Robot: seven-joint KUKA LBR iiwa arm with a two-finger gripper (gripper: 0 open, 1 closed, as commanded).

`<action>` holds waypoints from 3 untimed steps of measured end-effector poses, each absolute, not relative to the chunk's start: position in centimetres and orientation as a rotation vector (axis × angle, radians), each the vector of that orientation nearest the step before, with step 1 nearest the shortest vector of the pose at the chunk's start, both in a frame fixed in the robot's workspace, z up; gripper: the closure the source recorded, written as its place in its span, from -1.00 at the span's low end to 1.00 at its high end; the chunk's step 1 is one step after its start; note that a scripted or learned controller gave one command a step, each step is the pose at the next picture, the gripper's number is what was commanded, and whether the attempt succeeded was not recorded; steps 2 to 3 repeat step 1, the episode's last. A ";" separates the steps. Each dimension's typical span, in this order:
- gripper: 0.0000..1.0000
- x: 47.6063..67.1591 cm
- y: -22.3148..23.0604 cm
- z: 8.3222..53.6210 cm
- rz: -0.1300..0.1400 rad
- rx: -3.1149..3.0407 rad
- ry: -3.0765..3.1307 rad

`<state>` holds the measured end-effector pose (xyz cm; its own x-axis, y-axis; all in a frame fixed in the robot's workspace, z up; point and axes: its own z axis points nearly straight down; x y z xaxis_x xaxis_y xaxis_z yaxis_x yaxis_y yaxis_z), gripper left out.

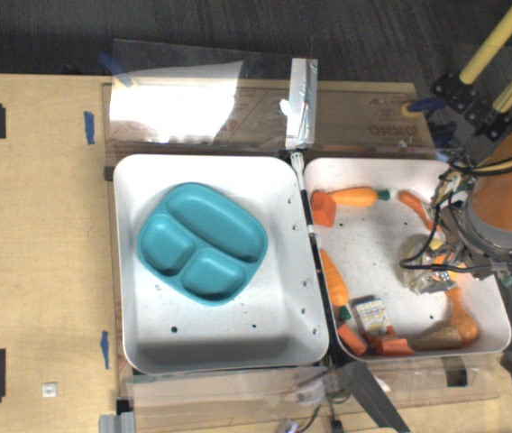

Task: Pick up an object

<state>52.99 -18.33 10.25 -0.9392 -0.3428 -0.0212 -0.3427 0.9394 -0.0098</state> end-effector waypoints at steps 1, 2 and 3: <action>-1.00 52.9 -18.3 10.2 -0.008 -0.543 3.073; -1.00 52.9 -18.3 10.2 -0.008 -0.543 3.073; -1.00 52.9 -18.3 10.2 -0.008 -0.543 3.073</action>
